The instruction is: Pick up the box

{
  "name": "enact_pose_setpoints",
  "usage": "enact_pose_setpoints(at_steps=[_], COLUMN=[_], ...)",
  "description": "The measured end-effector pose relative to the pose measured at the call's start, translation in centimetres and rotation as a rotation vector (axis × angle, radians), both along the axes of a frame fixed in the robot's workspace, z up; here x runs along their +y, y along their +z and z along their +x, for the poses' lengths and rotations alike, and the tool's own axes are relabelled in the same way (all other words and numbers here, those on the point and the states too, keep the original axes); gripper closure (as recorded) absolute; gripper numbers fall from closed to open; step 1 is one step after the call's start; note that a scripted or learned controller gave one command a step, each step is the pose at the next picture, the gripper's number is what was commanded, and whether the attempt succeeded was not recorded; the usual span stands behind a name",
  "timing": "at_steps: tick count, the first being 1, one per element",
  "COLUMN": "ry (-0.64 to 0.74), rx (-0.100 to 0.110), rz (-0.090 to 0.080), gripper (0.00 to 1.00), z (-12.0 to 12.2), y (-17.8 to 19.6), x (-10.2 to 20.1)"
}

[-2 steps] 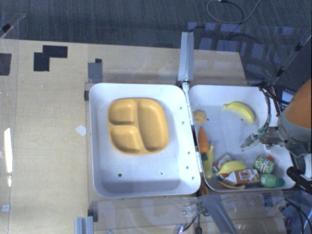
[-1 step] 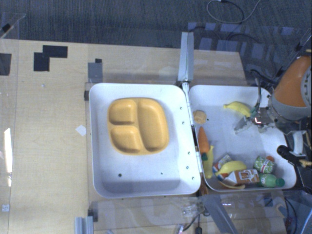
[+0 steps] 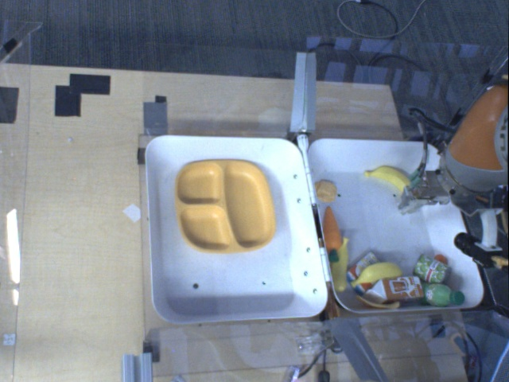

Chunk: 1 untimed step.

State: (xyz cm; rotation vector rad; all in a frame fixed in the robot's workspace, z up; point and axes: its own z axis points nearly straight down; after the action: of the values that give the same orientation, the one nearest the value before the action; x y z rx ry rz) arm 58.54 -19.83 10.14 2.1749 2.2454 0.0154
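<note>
I see the box (image 3: pixel 395 289) at the near edge of the right bin (image 3: pixel 374 221), crowded by a yellow banana (image 3: pixel 377 272), a green bottle (image 3: pixel 442 296) and a green can (image 3: pixel 431 267). A carrot (image 3: pixel 332 229) lies left, another banana (image 3: pixel 389 177) far. My arm (image 3: pixel 479 138) reaches in from the right; its gripper (image 3: pixel 413 198), beside the far banana, grips nothing I can make out, its spread unclear.

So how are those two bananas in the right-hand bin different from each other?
The upper banana lies alone on bare bin floor near the gripper; the lower banana sits in the pile at the bin's near edge, partly resting over the box. The upper one shows its full curve, while the lower one is partly covered by neighbours. Both are yellow and lie in the right bin.
</note>
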Motion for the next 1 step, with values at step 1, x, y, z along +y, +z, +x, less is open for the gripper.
enact_pose_setpoints(at_steps=[1], ry=[0.000], rx=[0.000], rz=[0.000], gripper=[0.00], z=[0.00], y=[-0.01], x=[0.02])
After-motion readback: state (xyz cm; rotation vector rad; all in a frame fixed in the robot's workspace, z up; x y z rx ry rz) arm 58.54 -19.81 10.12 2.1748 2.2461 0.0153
